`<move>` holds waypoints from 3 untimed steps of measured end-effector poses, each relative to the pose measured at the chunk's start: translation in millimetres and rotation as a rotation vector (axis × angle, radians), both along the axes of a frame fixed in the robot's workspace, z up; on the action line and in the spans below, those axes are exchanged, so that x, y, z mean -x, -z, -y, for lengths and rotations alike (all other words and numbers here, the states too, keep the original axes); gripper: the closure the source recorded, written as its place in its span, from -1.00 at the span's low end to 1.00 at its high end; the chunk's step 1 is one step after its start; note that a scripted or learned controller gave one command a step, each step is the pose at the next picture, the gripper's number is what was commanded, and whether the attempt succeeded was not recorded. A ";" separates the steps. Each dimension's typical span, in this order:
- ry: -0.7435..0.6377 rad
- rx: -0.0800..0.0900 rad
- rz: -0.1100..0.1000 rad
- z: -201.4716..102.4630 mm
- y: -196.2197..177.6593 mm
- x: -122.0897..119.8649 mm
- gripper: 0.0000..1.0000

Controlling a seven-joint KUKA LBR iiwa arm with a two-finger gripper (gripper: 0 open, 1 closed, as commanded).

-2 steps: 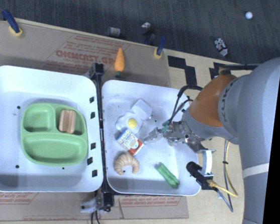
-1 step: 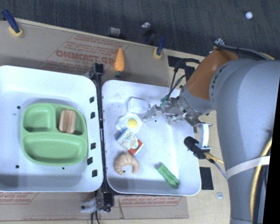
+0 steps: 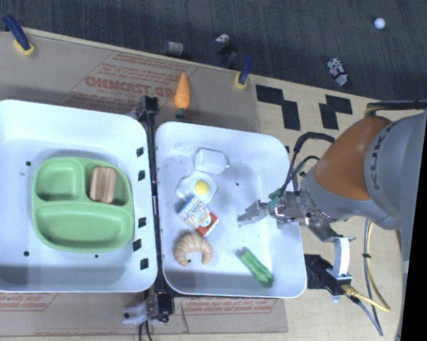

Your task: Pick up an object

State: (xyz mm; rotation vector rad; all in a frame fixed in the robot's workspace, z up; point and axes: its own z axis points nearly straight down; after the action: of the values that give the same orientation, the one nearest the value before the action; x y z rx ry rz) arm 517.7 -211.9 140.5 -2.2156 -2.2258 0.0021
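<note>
The right bin (image 3: 277,154) holds a white block (image 3: 210,159), a fried egg toy (image 3: 200,187), a small red and white carton (image 3: 198,214), a croissant (image 3: 194,249) and a green pod (image 3: 255,266). My gripper (image 3: 253,214) hangs over the right part of this bin, between the carton and the bin's right wall, above the green pod. Its fingers look slightly apart with nothing between them.
The left bin (image 3: 4,179) bears a green divided plate (image 3: 76,222) with a brown bread piece (image 3: 104,184) in its upper right compartment. An orange carrot toy (image 3: 182,91) lies on the cardboard behind the bins. The arm's orange band (image 3: 349,163) sits at the right.
</note>
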 end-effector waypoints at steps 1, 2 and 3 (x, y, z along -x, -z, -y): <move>-0.002 -0.001 -0.001 -1.0 29.0 41.5 -1.00; -0.004 0.000 0.000 -39.6 49.0 12.0 -1.00; -0.001 -0.001 0.000 -11.2 48.5 -18.9 -1.00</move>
State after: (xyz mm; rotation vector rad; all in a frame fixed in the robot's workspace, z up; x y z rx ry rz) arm 536.7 -200.6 92.0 -2.2143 -2.2262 0.0004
